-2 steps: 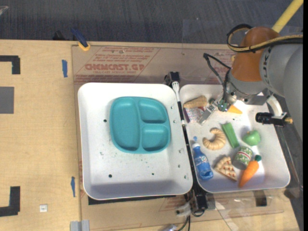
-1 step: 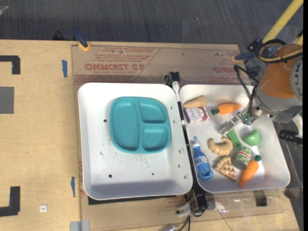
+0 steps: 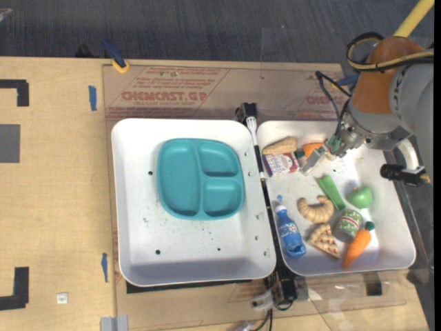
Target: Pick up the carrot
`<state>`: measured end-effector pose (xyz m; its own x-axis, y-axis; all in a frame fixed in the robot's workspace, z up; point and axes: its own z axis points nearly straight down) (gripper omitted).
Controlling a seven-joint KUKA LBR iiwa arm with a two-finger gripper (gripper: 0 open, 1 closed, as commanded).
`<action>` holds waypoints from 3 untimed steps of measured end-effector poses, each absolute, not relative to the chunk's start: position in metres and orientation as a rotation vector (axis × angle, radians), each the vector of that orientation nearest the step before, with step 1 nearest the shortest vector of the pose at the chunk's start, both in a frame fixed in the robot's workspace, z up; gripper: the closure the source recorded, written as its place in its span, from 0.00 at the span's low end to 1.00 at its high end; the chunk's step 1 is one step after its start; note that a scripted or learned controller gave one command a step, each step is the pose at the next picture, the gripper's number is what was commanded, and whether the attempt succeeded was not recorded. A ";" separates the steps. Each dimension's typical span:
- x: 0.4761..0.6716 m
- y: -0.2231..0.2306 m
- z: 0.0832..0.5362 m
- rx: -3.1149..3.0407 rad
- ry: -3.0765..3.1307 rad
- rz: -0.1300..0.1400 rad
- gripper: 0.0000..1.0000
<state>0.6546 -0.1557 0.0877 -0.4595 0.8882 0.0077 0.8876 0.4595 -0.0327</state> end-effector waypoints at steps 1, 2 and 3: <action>0.660 -0.139 0.087 -2.030 -2.381 0.039 0.00; 0.658 -0.139 0.096 -2.022 -2.383 0.051 1.00; 0.657 -0.139 0.094 -2.019 -2.379 0.054 0.00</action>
